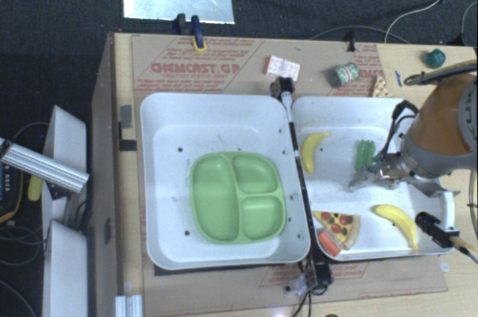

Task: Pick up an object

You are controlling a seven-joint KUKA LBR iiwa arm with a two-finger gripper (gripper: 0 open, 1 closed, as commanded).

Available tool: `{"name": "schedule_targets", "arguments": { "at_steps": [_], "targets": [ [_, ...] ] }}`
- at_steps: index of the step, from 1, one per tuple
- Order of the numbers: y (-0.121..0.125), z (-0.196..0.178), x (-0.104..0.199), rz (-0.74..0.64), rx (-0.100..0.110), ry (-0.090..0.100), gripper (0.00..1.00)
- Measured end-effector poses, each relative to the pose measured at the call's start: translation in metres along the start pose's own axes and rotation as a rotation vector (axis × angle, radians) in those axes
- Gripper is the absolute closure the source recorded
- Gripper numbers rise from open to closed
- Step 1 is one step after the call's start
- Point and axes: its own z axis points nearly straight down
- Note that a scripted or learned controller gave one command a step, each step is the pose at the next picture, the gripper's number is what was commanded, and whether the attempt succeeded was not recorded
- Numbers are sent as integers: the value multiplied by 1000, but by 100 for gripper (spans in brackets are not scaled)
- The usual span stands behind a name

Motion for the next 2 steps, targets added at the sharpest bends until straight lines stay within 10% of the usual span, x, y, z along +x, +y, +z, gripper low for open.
{"name": "schedule_targets", "arguments": {
  "at_steps": [1, 2],
  "targets": [
    [-47, 0, -38, 2, 1, 0, 0],
    [-45, -11, -37, 1, -2, 1, 100]
  ]
}}
